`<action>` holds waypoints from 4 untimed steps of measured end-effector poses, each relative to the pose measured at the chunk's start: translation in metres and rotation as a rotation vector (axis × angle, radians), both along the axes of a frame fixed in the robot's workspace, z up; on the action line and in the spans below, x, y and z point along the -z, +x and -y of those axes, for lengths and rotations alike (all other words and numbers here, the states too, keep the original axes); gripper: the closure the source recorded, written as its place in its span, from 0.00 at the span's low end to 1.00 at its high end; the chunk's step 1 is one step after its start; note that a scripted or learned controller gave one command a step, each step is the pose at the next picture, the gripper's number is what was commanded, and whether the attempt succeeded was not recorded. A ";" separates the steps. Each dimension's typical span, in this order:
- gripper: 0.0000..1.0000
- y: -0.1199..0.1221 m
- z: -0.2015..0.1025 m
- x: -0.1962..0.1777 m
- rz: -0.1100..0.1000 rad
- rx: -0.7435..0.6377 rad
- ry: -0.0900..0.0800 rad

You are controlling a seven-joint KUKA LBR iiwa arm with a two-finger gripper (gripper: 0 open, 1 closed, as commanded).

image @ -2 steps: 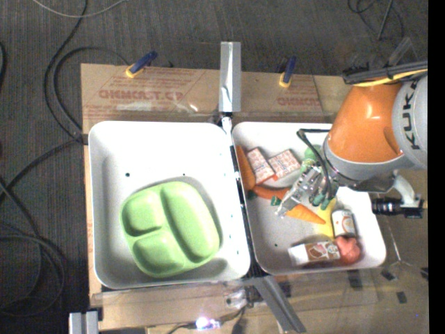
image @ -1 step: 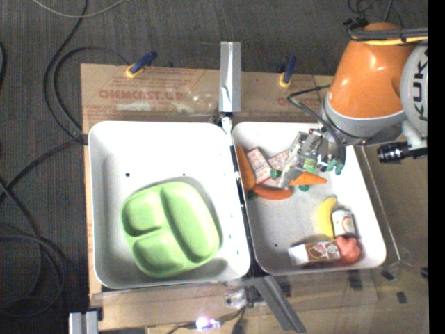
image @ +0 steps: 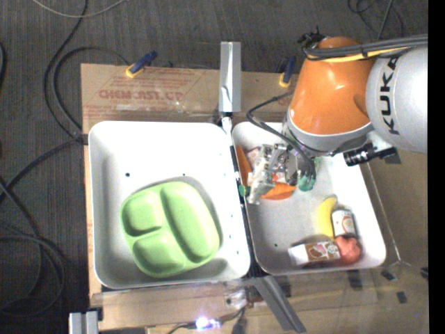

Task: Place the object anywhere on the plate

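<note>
A green plate (image: pixel 170 228) with three compartments lies in the left white bin (image: pixel 111 145). My gripper (image: pixel 277 171) hangs low in the upper left part of the right bin (image: pixel 368 207), under the orange wrist band. It is directly above an orange object (image: pixel 279 192) and close to an orange-edged item (image: pixel 241 164) by the bin's left wall. The arm hides what lies under the wrist. A small teal piece (image: pixel 306 181) shows at the gripper's right side.
Further down the right bin lie a yellow banana-shaped object (image: pixel 325 214), a small bottle (image: pixel 343 223), a red item (image: pixel 350 250) and a flat box (image: pixel 314 252). A metal divider (image: pixel 230 82) stands between the bins at the back.
</note>
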State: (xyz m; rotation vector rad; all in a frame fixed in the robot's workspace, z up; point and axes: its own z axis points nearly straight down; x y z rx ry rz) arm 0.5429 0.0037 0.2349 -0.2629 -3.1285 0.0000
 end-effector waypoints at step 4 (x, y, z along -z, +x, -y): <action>0.00 -0.053 -0.117 0.117 0.011 0.107 0.000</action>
